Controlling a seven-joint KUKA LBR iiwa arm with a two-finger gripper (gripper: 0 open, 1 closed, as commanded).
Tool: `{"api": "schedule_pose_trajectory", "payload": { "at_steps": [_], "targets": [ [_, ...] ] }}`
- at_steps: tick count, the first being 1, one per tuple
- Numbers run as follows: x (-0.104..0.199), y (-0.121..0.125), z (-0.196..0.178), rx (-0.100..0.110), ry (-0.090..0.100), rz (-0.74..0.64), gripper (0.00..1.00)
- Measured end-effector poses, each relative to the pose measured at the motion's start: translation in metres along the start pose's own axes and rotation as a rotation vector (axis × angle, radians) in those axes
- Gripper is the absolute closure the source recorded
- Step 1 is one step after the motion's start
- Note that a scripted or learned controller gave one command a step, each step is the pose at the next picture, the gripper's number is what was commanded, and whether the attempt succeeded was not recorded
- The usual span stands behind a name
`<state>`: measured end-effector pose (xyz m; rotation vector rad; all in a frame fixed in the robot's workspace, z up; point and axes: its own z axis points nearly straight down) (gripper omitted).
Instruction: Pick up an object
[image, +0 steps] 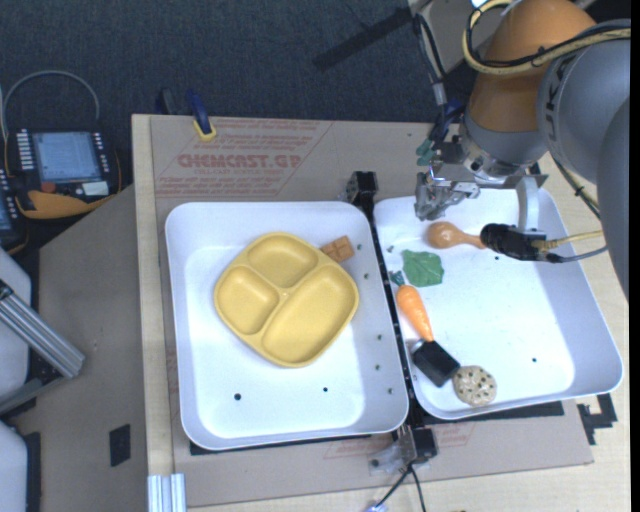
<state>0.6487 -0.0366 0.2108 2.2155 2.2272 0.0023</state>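
Observation:
My gripper (432, 203) hangs over the far left corner of the right bin (560, 330). Just right of and below it lies a tan, pear-shaped object (450, 236), apart from the gripper. Nearer the front along the bin's left side are a green leafy piece (423, 267), an orange carrot (414, 311), a black block (435, 362) and a speckled cookie (474, 384). I see nothing held in the gripper.
The left bin (200, 380) holds a yellow divided plate (287, 297) with a small brown block (338, 248) at its far right edge. A black clamp (361, 186) sits at the far end of the ridge between the bins.

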Motion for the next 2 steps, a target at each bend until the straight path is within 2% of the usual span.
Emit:
{"api": "schedule_pose_trajectory", "payload": {
  "at_steps": [1, 2],
  "targets": [
    [0.049, 0.004, -0.011, -0.002, 0.0, 0.0, 1.0],
    [0.104, 0.001, -0.001, 0.004, 0.001, -0.001, 1.0]
  ]
}}
